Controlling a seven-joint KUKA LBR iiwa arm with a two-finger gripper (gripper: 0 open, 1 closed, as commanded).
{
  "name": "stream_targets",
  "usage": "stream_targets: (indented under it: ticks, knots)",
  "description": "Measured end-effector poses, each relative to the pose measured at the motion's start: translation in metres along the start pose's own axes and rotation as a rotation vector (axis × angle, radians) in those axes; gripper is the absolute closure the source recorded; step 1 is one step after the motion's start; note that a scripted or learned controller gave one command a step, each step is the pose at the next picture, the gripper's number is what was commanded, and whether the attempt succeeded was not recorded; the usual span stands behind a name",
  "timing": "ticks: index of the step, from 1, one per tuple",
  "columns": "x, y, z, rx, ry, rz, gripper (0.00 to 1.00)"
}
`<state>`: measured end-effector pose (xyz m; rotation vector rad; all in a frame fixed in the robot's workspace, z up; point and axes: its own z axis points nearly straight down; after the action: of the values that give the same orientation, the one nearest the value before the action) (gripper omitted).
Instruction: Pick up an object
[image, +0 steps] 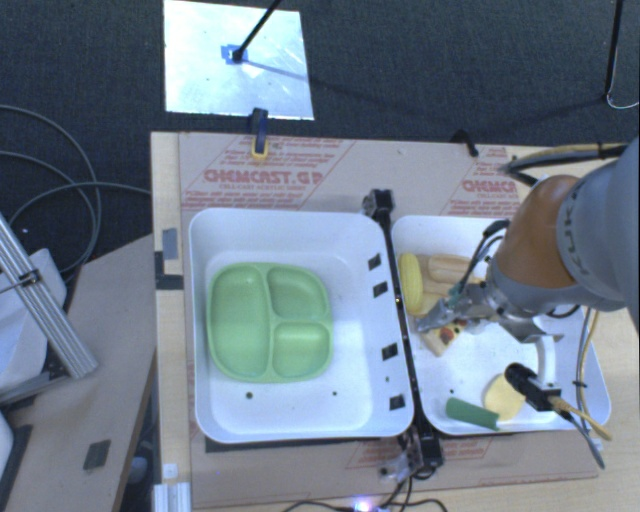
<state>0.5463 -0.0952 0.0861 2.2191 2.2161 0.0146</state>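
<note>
We judge the yellow banana-shaped toy beside the gripper light, rigid and slippery, best grasped mid-length across its width; jaw state cannot be determined.

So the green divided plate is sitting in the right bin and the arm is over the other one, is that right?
Not quite. The camera view shows the green divided plate in the left bin, not the right. The arm and its gripper are over the other one, the right bin.
</note>
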Motion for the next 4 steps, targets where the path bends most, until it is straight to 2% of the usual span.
stream_targets:
  ticks: [1,2,3,4]
  knots:
    - [-0.088,-0.033,-0.004,-0.002,-0.003,0.004,0.00]
    - [-0.085,-0.030,-0.015,-0.006,-0.007,-0.004,1.00]
    - [-0.068,-0.020,-0.003,-0.002,-0.011,-0.005,1.00]
    - [-0.114,0.035,-0.038,0.000,-0.009,-0.006,1.00]
